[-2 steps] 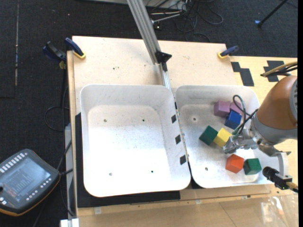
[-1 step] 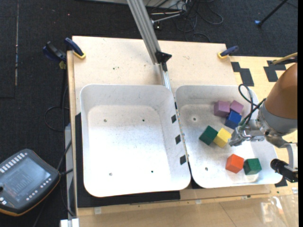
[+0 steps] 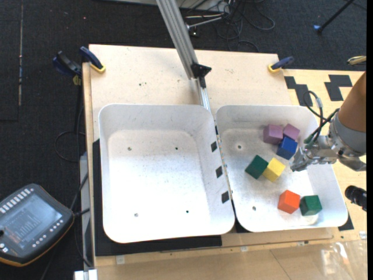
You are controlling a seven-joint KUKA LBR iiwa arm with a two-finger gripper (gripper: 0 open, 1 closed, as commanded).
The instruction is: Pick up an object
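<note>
Here, the claw (image 3: pixel 297 163) hangs low in the right bin (image 3: pixel 245 220), just right of the yellow block (image 3: pixel 275 169); its opening cannot be told. The blue block (image 3: pixel 287 147) lies just above, purple blocks (image 3: pixel 273 134) beyond, green block (image 3: pixel 256 167) left, orange block (image 3: pixel 289 202) below.

Dark carpeted floor (image 3: pixel 41 28), pale wooden bench top (image 3: pixel 151 77), black cables (image 3: pixel 250 16) trailing behind, handheld control pendant (image 3: pixel 29 223) lower left
</note>
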